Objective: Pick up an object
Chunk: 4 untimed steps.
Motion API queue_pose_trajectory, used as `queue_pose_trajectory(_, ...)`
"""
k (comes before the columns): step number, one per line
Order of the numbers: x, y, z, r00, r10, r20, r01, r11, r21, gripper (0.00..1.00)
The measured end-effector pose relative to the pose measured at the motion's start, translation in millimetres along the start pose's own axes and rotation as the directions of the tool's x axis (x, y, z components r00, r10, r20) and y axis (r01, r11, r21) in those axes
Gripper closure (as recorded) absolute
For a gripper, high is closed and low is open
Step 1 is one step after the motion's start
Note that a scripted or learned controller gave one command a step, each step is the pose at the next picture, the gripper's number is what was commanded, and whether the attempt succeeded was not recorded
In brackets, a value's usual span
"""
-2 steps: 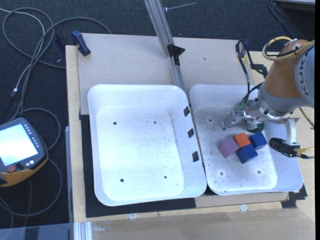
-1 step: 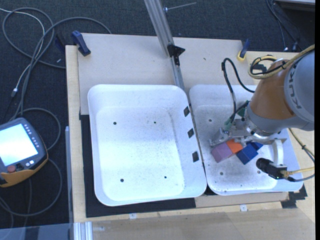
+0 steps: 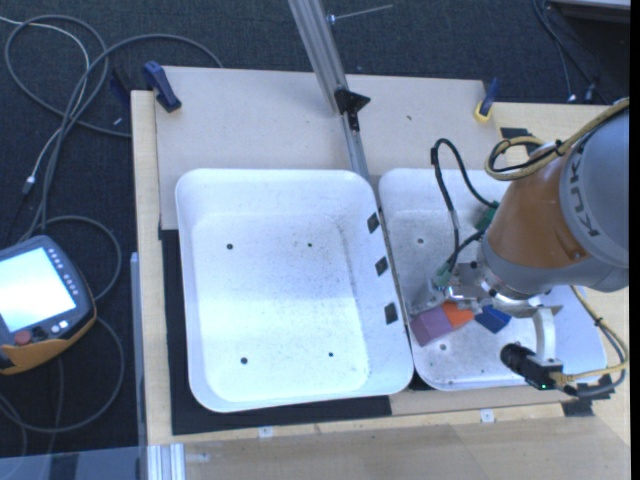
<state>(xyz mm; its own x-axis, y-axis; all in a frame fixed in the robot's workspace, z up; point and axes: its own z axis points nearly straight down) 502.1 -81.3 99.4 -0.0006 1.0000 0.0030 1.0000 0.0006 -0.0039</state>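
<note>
- Arm [image 3: 560,218] comes in from the right of the frame, wrist low over the right bin [image 3: 420,228].
- Gripper [image 3: 452,293] sits at lower centre-right, just above a small cluster of objects; can't tell its state, wrist body blocks it.
- Cluster in the right bin's lower part: purple block [image 3: 430,324], orange piece [image 3: 458,315], blue piece [image 3: 492,319], packed close together.
- Left bin [image 3: 200,203] mid-frame on the surface [image 3: 250,118].

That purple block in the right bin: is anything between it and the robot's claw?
Nothing visible. The gripper sits right above the purple block, with an orange piece and a blue piece beside it in the right bin.
</note>
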Motion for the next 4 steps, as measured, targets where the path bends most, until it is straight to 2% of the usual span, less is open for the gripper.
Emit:
queue_pose_trajectory(1,-2.4,2.0,-10.6,1.000,0.002,0.004,-0.002,1.000,-0.007,1.00)
queue_pose_trajectory(2,60.1,44.3,-104.3,1.000,-0.008,0.001,0.008,1.000,-0.014,1.00)
queue_pose_trajectory(3,67.4,18.1,-169.7,1.000,-0.002,0.002,0.002,1.000,-0.011,1.00)
queue_pose_trajectory(4,159.3,7.6,-208.3,1.000,-0.011,-0.001,0.011,1.000,-0.008,1.00)
